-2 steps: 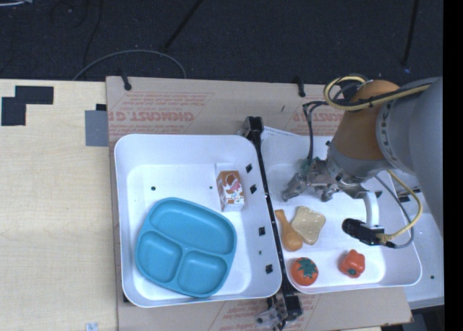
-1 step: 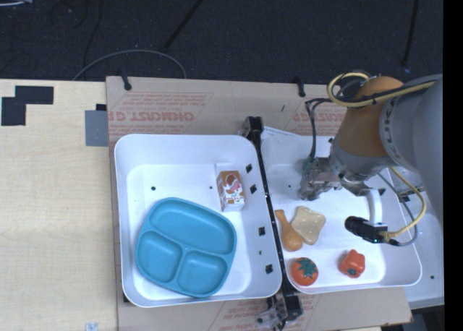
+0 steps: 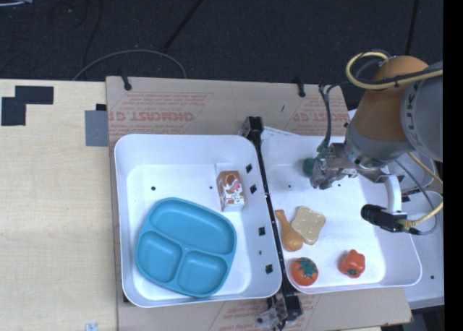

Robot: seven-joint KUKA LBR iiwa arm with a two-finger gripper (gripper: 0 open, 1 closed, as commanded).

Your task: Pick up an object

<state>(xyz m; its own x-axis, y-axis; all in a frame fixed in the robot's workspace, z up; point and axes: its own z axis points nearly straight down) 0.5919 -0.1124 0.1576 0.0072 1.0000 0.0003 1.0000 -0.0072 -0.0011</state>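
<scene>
My gripper (image 3: 318,175) hangs over the upper part of the right bin (image 3: 376,268), on the grey arm with its orange band reaching in from the right. Below it in that bin lie a slice of toast (image 3: 309,224), an orange carrot-like piece (image 3: 288,232), a tomato (image 3: 304,271) and a red pepper (image 3: 352,263). The toast sits a short way below and slightly left of the gripper, apart from it. The left bin (image 3: 134,156) holds a blue divided plate (image 3: 187,247) and a small printed carton (image 3: 231,188).
A black divider (image 3: 266,207) runs between the two bins. Cables (image 3: 405,214) and a black fitting (image 3: 382,216) hang off the arm over the right bin's right side. Cardboard (image 3: 188,105) lies under both bins, with pale benchtop to the left.
</scene>
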